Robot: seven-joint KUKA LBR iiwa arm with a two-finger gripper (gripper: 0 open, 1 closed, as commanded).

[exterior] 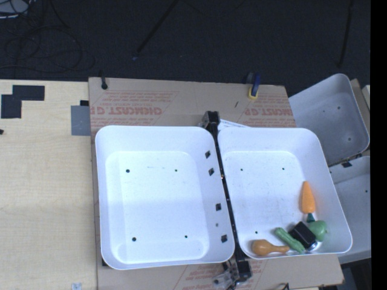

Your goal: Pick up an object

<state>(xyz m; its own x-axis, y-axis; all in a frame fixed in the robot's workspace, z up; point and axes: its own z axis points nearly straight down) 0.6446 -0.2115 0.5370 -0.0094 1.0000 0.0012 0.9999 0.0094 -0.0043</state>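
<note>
**Ops:** Jaws status?

**Arm:** Can't tell, wide or narrow. Nothing here lets me call it, so I won't guess.

**Ops:** Where's the stuff to pick?

**Arm:** All in the right bin (272, 135), bunched in its near-right corner. An orange carrot (308, 198) lies by the right wall, pointing roughly up and down in the view. Just below it is a green lump (318, 228). A black block (302, 235) sits tilted and touches the lump's left side. A green stick (288, 238) lies slantwise, with one end under or against the block; can't tell which. An orange gourd (266, 247) sits nearest the front wall, with its thin neck pointing right toward the stick.

**Ops:** Carrot touching the rest?

**Arm:** Its lower tip is very close to the green lump. Contact is unclear.

**Ops:** Layout otherwise?

**Arm:** The left bin (100, 192) butts against the right one. Small black clips (211, 171) run down the seam. Both bins sit on a cardboard sheet (157, 104) with red print, which lies on the wooden bench (42, 180). A blue-and-yellow clamp (254, 87) is at the sheet's far edge. A grey metal plate (329, 116) sits beyond the right bin's far-right corner. Dark floor with cables (36, 5) is behind.
</note>
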